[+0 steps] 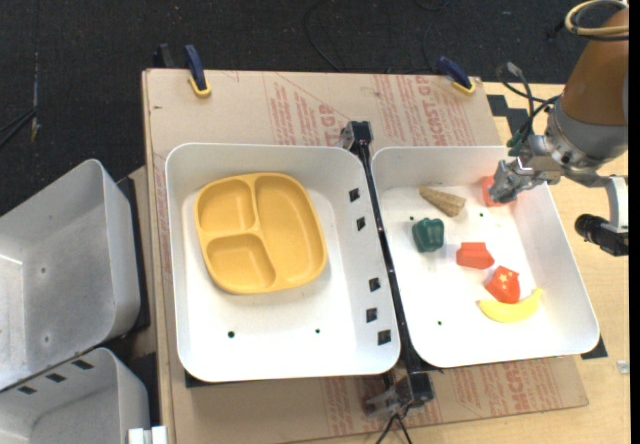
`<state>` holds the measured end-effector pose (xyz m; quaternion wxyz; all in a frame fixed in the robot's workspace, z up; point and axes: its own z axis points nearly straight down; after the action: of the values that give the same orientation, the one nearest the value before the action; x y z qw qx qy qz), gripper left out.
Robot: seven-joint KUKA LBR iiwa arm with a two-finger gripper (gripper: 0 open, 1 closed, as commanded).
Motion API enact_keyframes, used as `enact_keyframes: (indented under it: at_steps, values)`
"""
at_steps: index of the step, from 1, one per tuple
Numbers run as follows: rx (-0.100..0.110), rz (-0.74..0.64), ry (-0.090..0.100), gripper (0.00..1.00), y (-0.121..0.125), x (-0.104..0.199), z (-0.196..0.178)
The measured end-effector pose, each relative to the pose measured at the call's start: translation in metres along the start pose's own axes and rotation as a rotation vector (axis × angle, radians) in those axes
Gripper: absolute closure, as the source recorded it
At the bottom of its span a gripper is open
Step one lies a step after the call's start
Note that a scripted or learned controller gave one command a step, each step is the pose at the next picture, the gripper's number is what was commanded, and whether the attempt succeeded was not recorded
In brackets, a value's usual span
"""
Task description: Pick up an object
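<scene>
While the gripper (510, 179) hung at the right bin's (560, 232) far edge, against an orange-red piece (490, 191), likely its target, its grip could not be made out. A green pepper (428, 233) lay near.

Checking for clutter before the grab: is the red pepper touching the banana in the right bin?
Touching. The camera view shows the red pepper resting against the banana, no gap between them.

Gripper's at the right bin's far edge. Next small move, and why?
Probably lower the gripper a little onto the orange-red piece under it at the right bin far edge; nothing visibly sits between its fingers, and the other toys lie farther in.
</scene>
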<state>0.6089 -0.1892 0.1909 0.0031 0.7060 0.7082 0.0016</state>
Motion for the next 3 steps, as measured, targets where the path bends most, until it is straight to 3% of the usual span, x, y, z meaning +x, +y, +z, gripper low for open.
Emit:
enact_keyframes:
  at_steps: [1, 3]
  values:
    - [0.0, 0.001, -0.001, 1.0, -0.007, -0.003, -0.049]
    - [0.006, -0.005, 0.004, 1.0, 0.002, 0.106, -0.063]
